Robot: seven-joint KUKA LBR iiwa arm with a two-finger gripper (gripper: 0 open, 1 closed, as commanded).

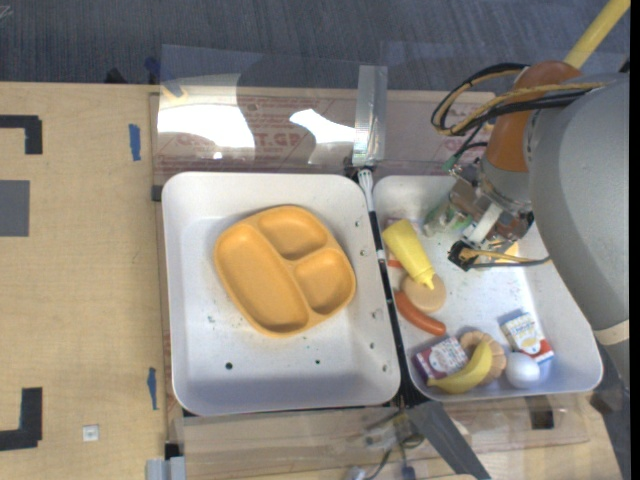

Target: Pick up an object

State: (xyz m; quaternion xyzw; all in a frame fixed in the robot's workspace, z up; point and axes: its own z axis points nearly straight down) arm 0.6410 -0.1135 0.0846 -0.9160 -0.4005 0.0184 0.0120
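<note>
Hand is seen over R bin's far end; how far open can't be told. Bottle is laid just left of it, apart, nr the bin's L wall.

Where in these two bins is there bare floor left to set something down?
Left bin: a broad strip between the orange plate and the front wall, narrower margins at its sides. Right bin: one patch bordered by the yellow bottle, the gripper and the small carton. Crowded: the right bin's front, where banana, purple packet and white egg cluster.
</note>
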